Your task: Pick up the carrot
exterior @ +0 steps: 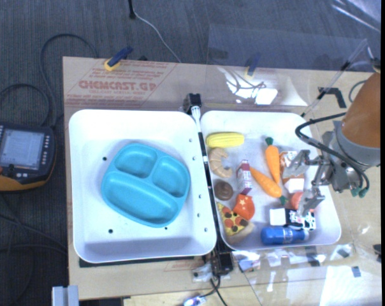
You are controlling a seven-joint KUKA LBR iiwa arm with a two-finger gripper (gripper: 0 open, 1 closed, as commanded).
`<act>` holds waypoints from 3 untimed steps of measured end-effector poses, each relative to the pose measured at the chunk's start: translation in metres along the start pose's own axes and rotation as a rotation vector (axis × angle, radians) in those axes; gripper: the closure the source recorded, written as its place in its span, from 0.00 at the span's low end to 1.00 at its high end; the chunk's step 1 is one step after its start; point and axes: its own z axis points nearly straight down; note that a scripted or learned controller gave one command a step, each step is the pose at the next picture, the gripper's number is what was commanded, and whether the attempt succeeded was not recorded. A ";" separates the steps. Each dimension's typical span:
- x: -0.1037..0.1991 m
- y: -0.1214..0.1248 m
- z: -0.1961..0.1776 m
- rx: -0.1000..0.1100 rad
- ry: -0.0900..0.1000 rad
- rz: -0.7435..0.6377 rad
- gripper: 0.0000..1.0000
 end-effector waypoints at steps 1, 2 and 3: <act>-0.033 0.034 0.120 0.004 -0.015 -0.025 0.00; -0.035 0.034 0.109 0.010 -0.021 -0.025 1.00; -0.020 0.101 0.025 -0.003 -0.009 0.042 1.00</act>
